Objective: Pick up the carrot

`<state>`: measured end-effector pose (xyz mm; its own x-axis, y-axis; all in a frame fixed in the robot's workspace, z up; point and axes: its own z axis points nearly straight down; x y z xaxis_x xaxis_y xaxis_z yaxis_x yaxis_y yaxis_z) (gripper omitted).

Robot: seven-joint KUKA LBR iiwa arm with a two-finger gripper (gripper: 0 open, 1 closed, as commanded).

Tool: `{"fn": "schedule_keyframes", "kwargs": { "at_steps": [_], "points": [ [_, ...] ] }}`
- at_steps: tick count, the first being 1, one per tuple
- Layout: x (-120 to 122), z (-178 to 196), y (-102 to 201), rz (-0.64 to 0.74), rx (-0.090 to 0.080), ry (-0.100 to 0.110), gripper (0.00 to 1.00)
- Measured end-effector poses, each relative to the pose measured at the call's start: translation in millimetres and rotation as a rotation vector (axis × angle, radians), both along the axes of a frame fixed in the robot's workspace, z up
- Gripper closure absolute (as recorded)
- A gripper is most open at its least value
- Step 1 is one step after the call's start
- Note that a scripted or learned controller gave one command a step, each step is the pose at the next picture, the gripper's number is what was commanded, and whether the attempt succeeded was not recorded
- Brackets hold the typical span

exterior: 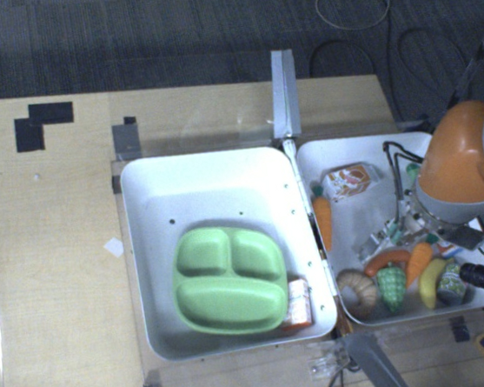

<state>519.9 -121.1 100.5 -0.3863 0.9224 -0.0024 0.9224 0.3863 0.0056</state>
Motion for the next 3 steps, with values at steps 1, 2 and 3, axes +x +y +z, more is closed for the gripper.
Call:
{"fn": "schedule_keyframes", "kwargs": {
  "at_steps": [1,2,3],
  "points": [
    [-28,-11,-43,-0.052,-0.002,-0.01,0.0],
    [-25,1,-41,-0.05,0.001,-0.017,1.0],
    [-22,12,-40,-0.051,0.001,-0.024,1.0]
  ]
}}
